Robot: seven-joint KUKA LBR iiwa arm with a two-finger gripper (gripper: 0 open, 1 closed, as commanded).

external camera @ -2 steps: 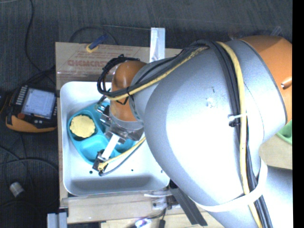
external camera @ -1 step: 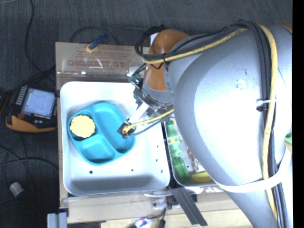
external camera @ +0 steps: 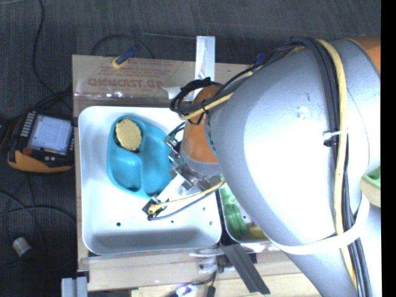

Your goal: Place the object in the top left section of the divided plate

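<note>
Dark grey carpet floor (external camera: 93,11) surrounds the bench (external camera: 86,64), with black cables (external camera: 25,8) and a handheld control pendant (external camera: 40,141) lying off its left edge.

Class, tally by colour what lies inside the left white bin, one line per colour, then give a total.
Blue: 1, the divided plate
Yellow: 1, the round object in the plate's top left section
Total: 2

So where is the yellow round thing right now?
The yellow round thing lies in the top left section of the blue divided plate, inside the left white bin, just left of the arm's orange band.
</note>
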